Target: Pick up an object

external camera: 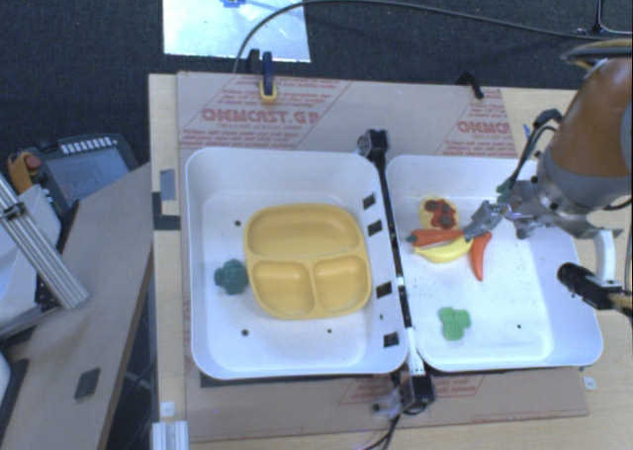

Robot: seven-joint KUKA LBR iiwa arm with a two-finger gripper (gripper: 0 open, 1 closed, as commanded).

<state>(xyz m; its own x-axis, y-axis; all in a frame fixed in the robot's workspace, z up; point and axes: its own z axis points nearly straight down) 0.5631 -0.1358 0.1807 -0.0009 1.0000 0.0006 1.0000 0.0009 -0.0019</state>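
Observation:
My gripper [479, 227] hangs over the left part of the right bin [564, 339], reaching in from the right. Directly below its tip lies an orange-red pepper [479, 256], its upper end touching or just under the gripper. To the left lie an orange carrot [431, 237] across a yellow banana [442, 252], with a small pizza piece [437, 211] behind them. A light green broccoli [454, 322] sits nearer the front of this bin.
The left bin [213, 191] bears a yellow divided plate [302, 260] and a dark green broccoli [231, 277] to its left. A black divider [388, 250] with clips runs between the bins. The arm's wrist and cables [584, 280] overhang the right bin's right side.

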